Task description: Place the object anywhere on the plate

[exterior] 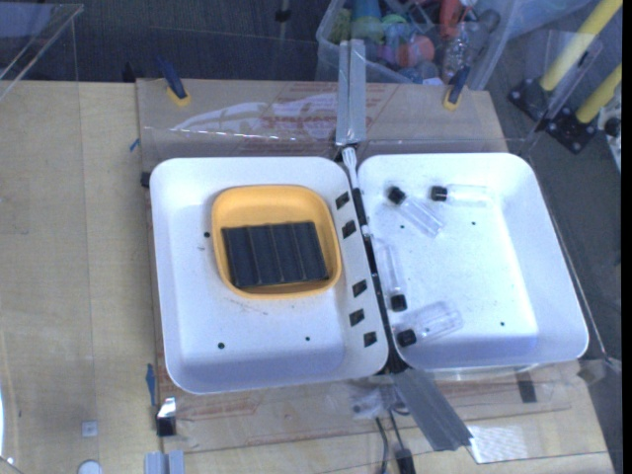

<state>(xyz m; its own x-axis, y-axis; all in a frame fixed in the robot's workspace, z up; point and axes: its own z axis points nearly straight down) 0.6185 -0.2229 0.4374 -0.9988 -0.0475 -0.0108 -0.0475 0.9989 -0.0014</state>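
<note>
1. Two white bins sit side by side on the bench: left bin [178,294], right bin [523,294].
2. A yellow plate [229,210] sits in the middle of the left bin, slightly toward the far side.
3. A dark ridged block [275,254] lies flat on the plate, inside its rim. It covers most of the plate's floor, with its long side running left to right.
4. The block looks like the task's thing, though the low resolution leaves that unsure. It rests fully on the plate.
5. The right bin holds several clear tubes with black caps. One [449,195] is near the far wall and one [423,217] is just beside it. One [388,265] lies along the divider and one [430,322] is near the front.
6. Gripper: cannot tell whether it is apart, together or clamped. Its position relative to the block cannot be told either.
7. A clear tub of colourful toys [415,18] stands behind the bins, off the bench.
</note>
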